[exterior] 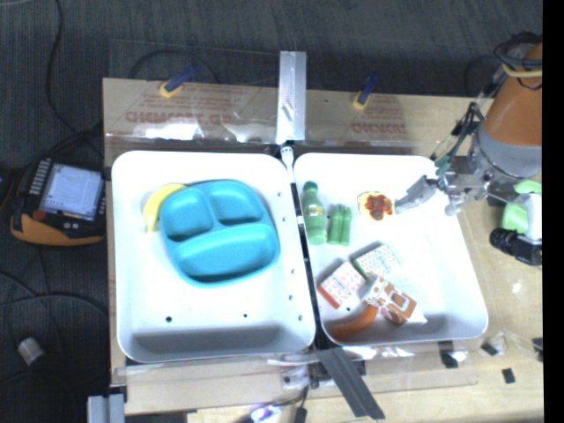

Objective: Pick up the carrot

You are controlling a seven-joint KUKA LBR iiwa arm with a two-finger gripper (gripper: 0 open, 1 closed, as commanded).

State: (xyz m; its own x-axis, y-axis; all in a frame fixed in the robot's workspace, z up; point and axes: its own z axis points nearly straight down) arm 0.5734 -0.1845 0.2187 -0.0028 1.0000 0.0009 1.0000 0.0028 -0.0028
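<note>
Left bin [132,324]: I log one blue divided tray [218,229] lying slantwise, with a yellow banana [157,204] tucked under its upper left edge. Not part of my job.

Right bin [463,271], left side: a green bottle [310,210] standing against the dividing wall, and a shorter green piece [338,224] just beside it.

Right bin, middle: a small round item with a red and orange top [376,204] near the far wall. Nearer me, a patterned packet [375,259], a red-and-white packet [341,284] and an orange-and-white packet [394,301] heaped together.

Right bin, near wall: the carrot [349,324], as I judge it, is the curved orange shape lying along the bin's front edge, partly under that heap, with the orange-and-white packet touching it.

Right edge: gripper [412,197] reaching in over the bin's upper right, pointing towards the round item, well apart from the carrot. I cannot tell how it is set at this size.

Risks, as I judge them:
- The carrot is half buried, so a descent may land on a packet and lift that instead.
- It lies close to the front wall, which could block one side of a grasp.
- Its rounded, tapered body may slip from a shallow pinch.
- The round item nearest the tool could be nudged on the way across.
</note>
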